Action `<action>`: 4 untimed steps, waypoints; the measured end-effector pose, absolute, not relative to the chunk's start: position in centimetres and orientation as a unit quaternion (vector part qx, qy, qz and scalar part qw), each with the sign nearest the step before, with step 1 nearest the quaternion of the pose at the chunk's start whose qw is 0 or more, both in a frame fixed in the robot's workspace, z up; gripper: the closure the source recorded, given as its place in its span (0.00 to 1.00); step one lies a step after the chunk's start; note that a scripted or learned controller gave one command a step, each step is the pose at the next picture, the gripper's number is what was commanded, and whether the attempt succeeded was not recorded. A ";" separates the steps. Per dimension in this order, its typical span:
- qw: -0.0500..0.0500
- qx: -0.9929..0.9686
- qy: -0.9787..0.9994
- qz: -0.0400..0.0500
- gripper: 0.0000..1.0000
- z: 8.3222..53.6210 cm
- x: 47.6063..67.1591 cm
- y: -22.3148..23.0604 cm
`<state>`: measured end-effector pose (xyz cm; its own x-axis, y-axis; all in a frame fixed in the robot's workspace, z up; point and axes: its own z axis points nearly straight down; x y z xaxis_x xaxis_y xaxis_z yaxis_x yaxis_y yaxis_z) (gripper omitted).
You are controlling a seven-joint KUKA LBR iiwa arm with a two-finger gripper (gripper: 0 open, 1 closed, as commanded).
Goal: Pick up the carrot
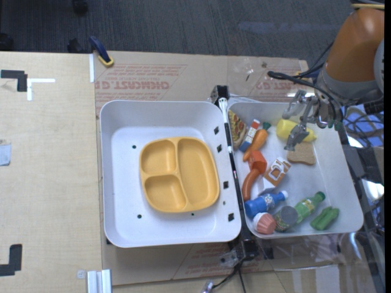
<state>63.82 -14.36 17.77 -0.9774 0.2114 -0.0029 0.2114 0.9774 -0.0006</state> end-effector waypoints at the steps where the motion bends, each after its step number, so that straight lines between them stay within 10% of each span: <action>1: 0.002 0.091 0.996 0.000 0.00 14.0 63.6 -12.4; 4: 0.001 0.477 0.879 -0.001 0.00 9.3 65.3 -11.5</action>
<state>65.35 -11.48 9.25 -0.5454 0.8382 -0.0030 0.8382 0.5454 0.0000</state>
